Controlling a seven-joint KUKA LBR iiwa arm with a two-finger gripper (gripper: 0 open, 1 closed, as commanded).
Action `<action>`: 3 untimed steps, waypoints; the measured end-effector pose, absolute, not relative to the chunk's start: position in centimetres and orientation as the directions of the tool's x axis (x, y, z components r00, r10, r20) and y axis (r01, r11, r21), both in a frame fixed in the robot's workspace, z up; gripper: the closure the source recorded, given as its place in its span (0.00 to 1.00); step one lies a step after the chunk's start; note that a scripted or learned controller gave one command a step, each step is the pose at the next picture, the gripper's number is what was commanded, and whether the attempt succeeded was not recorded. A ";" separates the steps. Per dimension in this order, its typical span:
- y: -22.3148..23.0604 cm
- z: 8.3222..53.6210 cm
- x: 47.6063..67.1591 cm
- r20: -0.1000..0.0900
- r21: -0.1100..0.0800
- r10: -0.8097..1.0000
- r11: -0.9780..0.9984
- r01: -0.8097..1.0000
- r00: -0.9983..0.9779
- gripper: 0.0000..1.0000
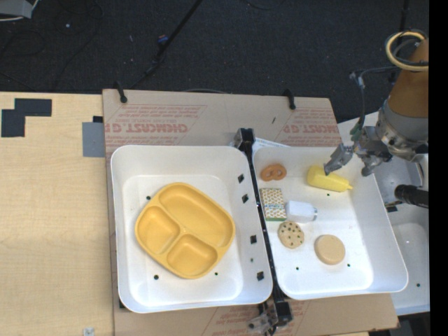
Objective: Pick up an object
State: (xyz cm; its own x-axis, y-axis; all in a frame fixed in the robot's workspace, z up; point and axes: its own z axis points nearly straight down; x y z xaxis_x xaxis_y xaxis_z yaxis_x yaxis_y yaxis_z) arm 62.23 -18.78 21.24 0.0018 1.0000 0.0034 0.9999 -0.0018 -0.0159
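End effector (pixel 352 161) open, hovering beside yellow object (pixel 327 180), right bin (pixel 381 257).

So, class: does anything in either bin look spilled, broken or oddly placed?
Nothing stands out. The yellow divided plate lies flat in the left bin. The right bin holds small toy foods, loosely scattered but intact. The gripper hovers by the yellow piece.

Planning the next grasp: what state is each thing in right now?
gripper: over the right bin's far edge, nothing between its fingers
yellow piece: lying flat, beside gripper
pretzel: flat
cookie: flat
tan disc: flat
yellow tray: upright in left bin
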 end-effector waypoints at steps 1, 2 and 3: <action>-18.8 22.1 62.5 0.001 -0.002 1.000 0.000 1.000 0.000 0.00; -19.3 17.5 62.3 0.001 -0.007 1.000 0.000 1.000 0.000 0.00; -19.3 11.1 62.1 0.002 -0.008 1.000 0.000 1.000 0.000 0.00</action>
